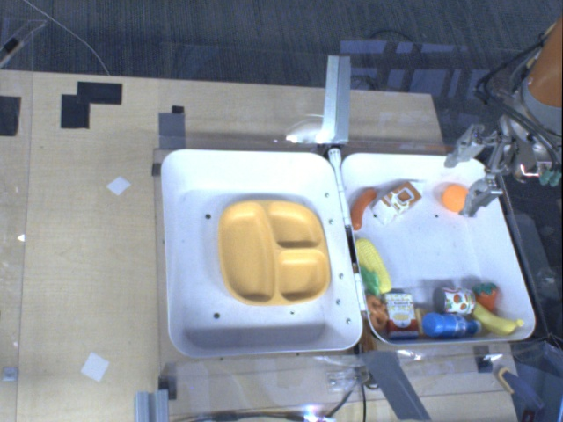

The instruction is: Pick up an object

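Robot lab: bench, white bins

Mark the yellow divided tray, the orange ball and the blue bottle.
yellow divided tray (273, 251): camera view, left bin, the ridge between its compartments.
orange ball (452, 198): camera view, right bin's far right corner, centre of the ball.
blue bottle (449, 325): camera view, right bin's near edge, middle of its body.

arm cut off at right edge, small carton label too small to read
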Robot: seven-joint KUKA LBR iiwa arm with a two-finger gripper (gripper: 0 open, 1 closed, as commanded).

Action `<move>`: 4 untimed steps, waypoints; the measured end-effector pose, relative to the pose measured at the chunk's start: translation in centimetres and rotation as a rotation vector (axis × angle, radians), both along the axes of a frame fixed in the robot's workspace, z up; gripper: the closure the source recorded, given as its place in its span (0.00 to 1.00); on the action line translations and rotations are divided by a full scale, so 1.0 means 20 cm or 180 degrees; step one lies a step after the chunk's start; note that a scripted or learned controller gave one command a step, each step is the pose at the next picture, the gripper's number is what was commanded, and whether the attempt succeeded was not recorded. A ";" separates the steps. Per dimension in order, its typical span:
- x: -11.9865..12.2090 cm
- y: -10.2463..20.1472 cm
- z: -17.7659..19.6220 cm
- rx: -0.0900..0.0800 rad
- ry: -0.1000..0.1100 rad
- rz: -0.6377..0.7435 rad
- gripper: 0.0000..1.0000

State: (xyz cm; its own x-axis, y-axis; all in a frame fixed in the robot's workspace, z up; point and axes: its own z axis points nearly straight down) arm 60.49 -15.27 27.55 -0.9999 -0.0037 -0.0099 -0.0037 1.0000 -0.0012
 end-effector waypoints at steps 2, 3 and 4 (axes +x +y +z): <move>-0.01 -0.26 -0.61 0.0020 -0.0002 -0.2445 0.00; 0.14 -0.25 -0.71 0.0050 -0.0046 -0.3375 0.00; 0.13 -0.23 -0.77 0.0091 -0.0110 -0.4412 0.00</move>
